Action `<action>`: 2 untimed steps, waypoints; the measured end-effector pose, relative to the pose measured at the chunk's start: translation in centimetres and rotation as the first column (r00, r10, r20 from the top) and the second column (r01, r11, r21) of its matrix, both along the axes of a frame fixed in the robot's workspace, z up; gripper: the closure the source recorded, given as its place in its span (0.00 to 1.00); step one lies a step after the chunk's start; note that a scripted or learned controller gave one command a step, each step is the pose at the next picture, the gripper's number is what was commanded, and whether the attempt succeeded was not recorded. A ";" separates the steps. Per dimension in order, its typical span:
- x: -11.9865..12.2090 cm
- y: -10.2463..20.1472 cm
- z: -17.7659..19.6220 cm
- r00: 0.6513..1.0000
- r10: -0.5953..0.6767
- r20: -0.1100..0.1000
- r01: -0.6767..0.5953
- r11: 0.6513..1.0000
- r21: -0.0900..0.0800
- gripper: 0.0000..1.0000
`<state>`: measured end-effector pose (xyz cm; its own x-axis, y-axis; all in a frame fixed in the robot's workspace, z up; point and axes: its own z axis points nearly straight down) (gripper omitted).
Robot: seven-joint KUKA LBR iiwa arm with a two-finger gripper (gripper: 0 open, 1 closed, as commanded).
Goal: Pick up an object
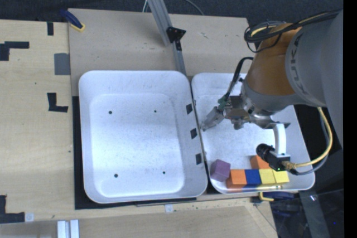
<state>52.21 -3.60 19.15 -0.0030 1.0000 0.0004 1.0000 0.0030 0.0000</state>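
Even, fairly bright overhead light, no hard glare. Both white bins read bright but not blown out; left bin (134,136) shows faint speckle and soft shading along its inner walls. Soft shadow under the arm (290,69) falls on the right bin (215,92) floor, centre right of frame. Top strip of the frame is dark, detail lost there. Worktop (111,36) evenly lit, tan, mild noise. Overall low resolution, slightly soft; the hand (215,117) is smeared, edges unclear. Coloured blocks (254,175) at lower right saturated, edges a bit fuzzy. Small green LED glow at lower right. No obvious edge distortion.
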 end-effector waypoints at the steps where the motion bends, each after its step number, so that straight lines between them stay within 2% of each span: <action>1: 4.1 -3.3 0.0 1.000 -0.003 0.001 0.003 1.000 -0.002 0.00; 2: 3.0 -1.3 0.0 1.000 -0.001 -0.003 0.001 1.000 -0.001 0.00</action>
<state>55.22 -4.91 19.16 -0.0016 1.0000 -0.0005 1.0000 0.0016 -0.0028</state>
